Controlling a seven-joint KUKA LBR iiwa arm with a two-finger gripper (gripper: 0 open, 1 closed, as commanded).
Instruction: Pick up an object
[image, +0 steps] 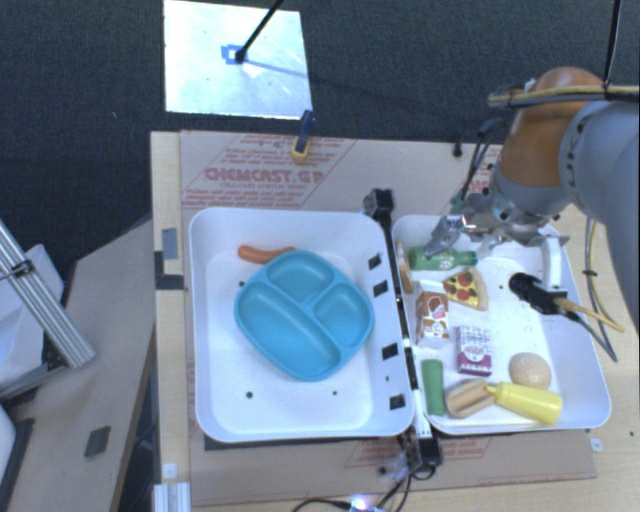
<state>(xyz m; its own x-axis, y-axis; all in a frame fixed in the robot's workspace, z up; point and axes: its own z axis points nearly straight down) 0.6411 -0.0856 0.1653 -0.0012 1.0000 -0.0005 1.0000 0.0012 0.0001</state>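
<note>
Green bottle (441, 260) lies under your end effector (443, 236), upper right; grip state you cannot tell.

right bin (592, 372) – crowded | left bin (215, 300) – blue plate (303, 314) mid

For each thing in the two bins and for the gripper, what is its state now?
gripper: low in the right bin, just above the green bottle.
green bottle: lying on its side.
blue plate: flat, right way up, in the left bin.
sausage: lying flat, partly behind the plate.
yellow bottle: lying on its side.
pizza slice: lying flat.
pink carton: lying flat.
</note>
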